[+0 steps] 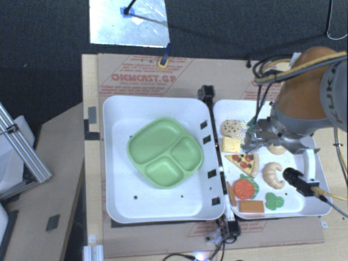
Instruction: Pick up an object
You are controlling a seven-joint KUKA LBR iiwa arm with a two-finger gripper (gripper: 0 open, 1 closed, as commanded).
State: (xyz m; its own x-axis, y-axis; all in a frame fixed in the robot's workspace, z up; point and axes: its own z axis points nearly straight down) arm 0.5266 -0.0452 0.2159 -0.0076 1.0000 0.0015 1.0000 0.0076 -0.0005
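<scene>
Dark carpet (43, 42) covers the floor around a pale wooden worktop (89, 80). A shiny metal sheet (129, 16) lies on the carpet beyond it. A lower tan board (57, 162) adjoins the worktop's left, beside an aluminium frame (22, 145).

Arm (312, 99) is showing a bulky rounded orange-brown shell over a grey body. Dark lettering is running down the grey casing at the far edge, too cut off to read. Black and yellowish cables (272, 69) are looping along the top of the shell and trailing down. Wrist is tapering into grey metallic hardware ending in the gripper (251, 143), small and dark-detailed, blurred.
</scene>
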